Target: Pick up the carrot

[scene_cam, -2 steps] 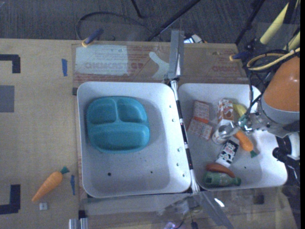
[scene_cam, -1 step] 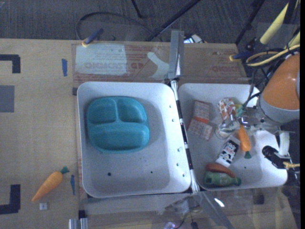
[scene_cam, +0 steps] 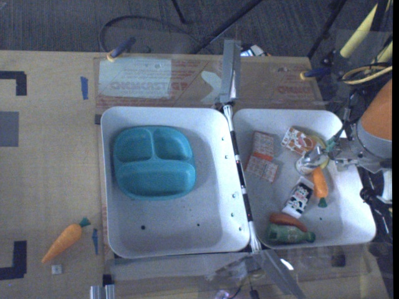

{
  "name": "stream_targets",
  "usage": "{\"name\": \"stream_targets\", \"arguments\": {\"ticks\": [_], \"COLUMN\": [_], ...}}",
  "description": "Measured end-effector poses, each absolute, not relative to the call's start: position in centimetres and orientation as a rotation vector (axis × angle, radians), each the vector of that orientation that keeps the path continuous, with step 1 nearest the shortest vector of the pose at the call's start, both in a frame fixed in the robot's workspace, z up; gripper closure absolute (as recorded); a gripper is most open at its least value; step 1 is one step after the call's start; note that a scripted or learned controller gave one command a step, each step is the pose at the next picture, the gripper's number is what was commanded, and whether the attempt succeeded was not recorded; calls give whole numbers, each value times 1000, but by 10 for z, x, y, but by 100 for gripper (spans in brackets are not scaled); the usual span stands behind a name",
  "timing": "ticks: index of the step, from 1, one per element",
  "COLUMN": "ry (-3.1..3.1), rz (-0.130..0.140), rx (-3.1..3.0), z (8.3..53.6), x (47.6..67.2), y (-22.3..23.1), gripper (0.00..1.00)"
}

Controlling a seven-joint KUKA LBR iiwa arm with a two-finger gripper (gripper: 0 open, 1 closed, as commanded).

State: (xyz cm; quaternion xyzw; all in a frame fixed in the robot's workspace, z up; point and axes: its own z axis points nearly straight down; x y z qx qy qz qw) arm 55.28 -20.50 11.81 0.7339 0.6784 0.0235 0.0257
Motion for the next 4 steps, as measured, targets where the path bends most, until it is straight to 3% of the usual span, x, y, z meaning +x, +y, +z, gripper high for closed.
{"name": "stream_targets", "arguments": {"ticks": [2, 3, 4], "ry": [2169, 2195, 2226], "rz": [47, 65, 57], "rx": [2192, 2175, 2134], "z": [118, 118, 117], "x": [567, 566, 560], "y": [-200, -208, -203], "gripper": [0, 0, 0]}}
